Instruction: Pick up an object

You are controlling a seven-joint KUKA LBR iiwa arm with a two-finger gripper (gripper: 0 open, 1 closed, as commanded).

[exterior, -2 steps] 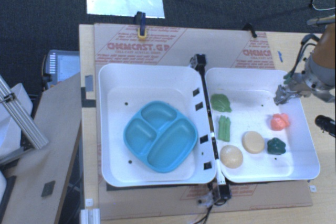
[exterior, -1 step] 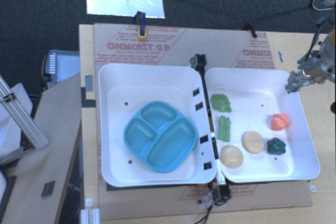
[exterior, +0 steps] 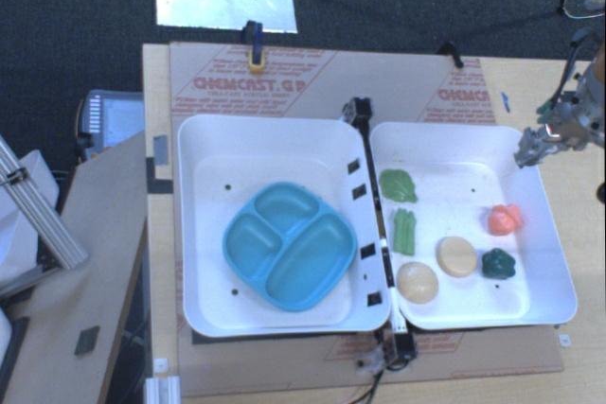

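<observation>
Camera view: the gripper (exterior: 532, 149) hangs over the upper right rim of the right bin (exterior: 445, 139); whether it is released or clenched cannot be told. Inside that bin, the orange piece (exterior: 504, 219) lies nearest below it, untouched. Recommended: descend centred, straddling the piece, clear of the rim.

The right bin (exterior: 473, 156) has bare floor along its far half and centre. Toward its near side sit a leafy green piece (exterior: 398, 185), a green pod (exterior: 404, 231), two tan rounds (exterior: 417, 282), an orange piece (exterior: 504, 219) and a dark green piece (exterior: 498, 264), with gaps between most of them.
</observation>
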